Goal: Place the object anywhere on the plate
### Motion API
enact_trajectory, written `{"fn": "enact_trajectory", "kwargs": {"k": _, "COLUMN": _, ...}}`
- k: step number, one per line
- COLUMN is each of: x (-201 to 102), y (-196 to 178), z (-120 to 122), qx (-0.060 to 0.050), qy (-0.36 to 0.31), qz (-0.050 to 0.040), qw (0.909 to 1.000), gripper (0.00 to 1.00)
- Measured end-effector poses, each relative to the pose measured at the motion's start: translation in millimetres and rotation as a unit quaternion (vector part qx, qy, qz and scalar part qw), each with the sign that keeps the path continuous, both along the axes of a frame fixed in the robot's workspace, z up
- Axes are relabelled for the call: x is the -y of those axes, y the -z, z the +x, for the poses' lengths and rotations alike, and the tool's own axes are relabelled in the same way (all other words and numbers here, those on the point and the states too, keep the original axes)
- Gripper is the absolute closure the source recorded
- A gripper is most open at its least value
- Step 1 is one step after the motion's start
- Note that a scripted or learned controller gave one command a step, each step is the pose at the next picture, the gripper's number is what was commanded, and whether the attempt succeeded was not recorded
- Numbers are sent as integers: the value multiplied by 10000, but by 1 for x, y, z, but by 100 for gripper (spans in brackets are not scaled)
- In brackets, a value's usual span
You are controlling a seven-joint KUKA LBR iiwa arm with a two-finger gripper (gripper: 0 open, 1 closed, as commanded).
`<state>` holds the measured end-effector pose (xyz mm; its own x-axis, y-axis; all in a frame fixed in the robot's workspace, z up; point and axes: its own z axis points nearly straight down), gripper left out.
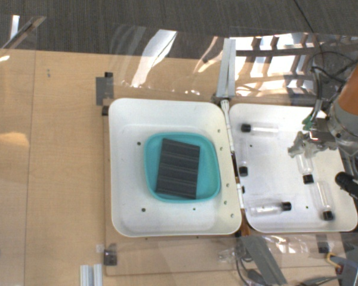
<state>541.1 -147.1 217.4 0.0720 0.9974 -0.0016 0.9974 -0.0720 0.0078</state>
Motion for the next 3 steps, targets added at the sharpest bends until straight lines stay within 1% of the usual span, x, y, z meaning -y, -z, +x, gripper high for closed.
{"fn": "enact_trajectory", "kwargs": {"k": 1, "x": 0, "y": 0, "z": 0, "qx": 1, "qy": 1, "qz": 0, "qw": 10000, "gripper": 0}}
{"fn": "enact_trajectory", "kwargs": {"k": 2, "x": -44, "y": 67, "z": -53, "qx": -28, "qy": -21, "qz": 12, "qw": 10000, "gripper": 0}}
{"fn": "enact_trajectory", "kwargs": {"k": 3, "x": -9, "y": 129, "z": -50, "qx": 25, "qy": -306, "qz": 1, "qw": 9995, "gripper": 0}}
